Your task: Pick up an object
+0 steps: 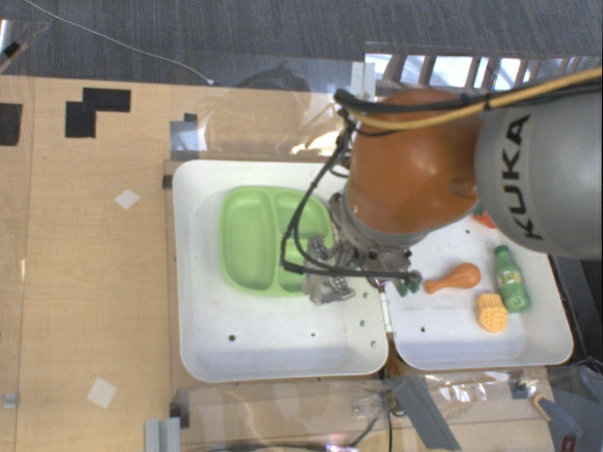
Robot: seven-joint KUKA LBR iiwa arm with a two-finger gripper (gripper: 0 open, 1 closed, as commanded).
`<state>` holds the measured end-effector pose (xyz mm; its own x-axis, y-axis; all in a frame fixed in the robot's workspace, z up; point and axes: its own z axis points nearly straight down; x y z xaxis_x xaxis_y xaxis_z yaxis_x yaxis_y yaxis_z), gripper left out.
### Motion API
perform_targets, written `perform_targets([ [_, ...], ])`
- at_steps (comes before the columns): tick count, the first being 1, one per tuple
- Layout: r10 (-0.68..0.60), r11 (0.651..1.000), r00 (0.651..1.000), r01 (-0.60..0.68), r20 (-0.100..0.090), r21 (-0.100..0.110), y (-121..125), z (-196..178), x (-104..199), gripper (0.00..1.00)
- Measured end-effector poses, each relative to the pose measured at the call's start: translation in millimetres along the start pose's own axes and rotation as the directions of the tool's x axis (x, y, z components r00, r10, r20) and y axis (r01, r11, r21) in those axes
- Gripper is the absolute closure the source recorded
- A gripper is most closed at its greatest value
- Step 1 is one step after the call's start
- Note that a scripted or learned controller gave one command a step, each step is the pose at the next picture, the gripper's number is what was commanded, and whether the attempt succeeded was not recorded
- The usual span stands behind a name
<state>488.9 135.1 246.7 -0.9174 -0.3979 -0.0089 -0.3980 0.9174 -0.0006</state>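
A light green two-compartment tray lies in the left white bin. My gripper hangs low over the tray's right end, near the wall between the bins, under the big orange wrist band. The right bin holds an orange gourd-shaped toy, a green bottle and a yellow corn cob. A small dark green piece lies just left of the gourd. The arm hides much of the right bin's back part.
Black cables loop from the wrist down across the tray. A wooden bench top with black marker squares spreads to the left of the bins. Metal brackets stand at the bin corners.
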Motion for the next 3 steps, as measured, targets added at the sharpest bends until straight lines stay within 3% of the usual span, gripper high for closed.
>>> perform_targets([
  [1, 0.475, 0.880, 0.880, -0.475, -0.005, 0.001, 46, 44, -26, 1.00],
  [2, 0.916, 0.401, 0.401, -0.916, -0.003, 0.003, 93, 41, -38, 1.00],
  [3, 0.914, 0.407, 0.407, -0.914, 0.000, -0.001, 93, 30, -40, 1.00],
])
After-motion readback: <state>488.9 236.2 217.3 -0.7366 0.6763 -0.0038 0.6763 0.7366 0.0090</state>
